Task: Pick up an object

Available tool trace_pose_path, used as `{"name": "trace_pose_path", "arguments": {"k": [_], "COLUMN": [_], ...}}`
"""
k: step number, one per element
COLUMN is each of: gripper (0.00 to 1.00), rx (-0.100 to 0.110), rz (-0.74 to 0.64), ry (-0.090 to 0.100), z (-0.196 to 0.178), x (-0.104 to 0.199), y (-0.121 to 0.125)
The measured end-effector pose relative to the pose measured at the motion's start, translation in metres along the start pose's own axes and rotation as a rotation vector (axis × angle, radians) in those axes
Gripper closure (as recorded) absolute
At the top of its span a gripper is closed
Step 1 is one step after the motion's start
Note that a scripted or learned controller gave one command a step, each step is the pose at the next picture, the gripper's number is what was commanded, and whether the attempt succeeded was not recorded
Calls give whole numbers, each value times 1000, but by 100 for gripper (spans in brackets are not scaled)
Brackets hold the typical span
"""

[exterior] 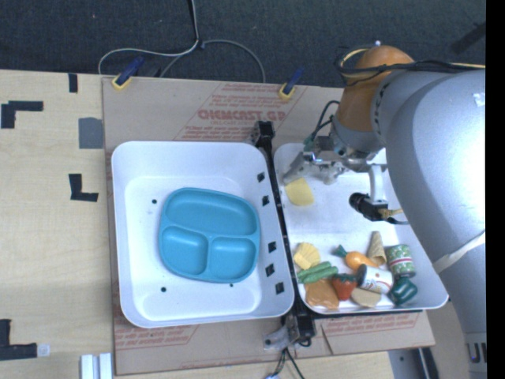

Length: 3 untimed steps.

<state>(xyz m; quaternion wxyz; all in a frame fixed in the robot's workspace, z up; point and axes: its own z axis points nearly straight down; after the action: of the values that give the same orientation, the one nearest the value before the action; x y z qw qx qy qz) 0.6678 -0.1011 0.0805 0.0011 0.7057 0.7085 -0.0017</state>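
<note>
Now our tool [304, 164] hangs at the right bin's [331, 223] far left corner, just over the yellow piece [299, 193]; whether it is spread we cannot tell. We should centre over that piece, descend straight, then close.

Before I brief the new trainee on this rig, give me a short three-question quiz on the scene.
1. True or false: the blue tray lies in the left bin.
2. Which bin holds the toy food pile? A) left B) right
3. Fill in: the yellow piece lies apart from the pile, near the ___ between the bins, below the gripper.

Key: 1 true; 2 B; 3 divider.
</note>
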Motion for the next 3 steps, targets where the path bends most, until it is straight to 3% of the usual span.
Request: {"name": "trace_pose_path", "arguments": {"k": [1, 2, 3], "gripper": [100, 100, 0], "rx": [-3, -2, 1], "rz": [1, 0, 2], "ry": [-1, 7, 4], "z": [-16, -133, -126], "x": [-1, 52, 49], "y": [1, -92, -89]}}
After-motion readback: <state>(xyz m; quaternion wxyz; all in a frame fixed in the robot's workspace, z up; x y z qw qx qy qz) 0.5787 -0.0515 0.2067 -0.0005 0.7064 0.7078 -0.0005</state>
